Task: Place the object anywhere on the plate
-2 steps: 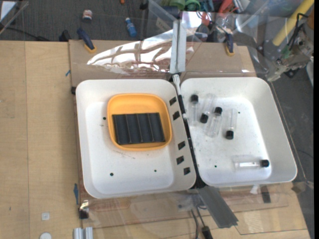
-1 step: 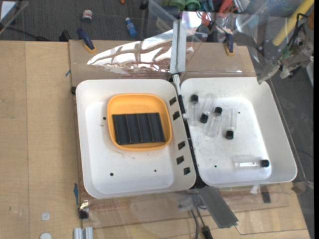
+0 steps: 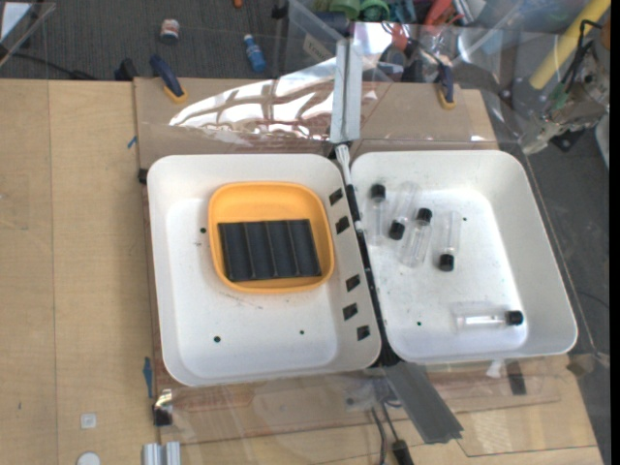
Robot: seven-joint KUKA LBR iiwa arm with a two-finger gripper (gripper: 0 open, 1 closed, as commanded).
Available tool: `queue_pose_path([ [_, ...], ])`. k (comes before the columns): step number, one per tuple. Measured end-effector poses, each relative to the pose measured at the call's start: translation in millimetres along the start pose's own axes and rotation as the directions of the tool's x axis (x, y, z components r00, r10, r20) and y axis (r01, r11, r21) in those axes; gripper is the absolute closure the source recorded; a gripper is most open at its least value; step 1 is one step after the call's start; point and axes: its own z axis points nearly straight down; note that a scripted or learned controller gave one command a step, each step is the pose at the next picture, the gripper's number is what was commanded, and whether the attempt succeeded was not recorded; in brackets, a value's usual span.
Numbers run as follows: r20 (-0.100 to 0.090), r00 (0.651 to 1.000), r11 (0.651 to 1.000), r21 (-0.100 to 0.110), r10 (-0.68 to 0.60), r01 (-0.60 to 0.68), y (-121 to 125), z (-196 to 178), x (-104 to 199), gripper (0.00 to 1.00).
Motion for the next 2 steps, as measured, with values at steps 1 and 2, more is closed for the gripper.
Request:
queue_pose_path([
  [1,0.0,1.0,1.0,0.001,0.0,0.0,-0.1,0.3,0.0,0.0],
  [2,0.004,1.0,1.0,-0.002,-0.003,0.003,1.9,-8.1,-1.0,1.0],
])
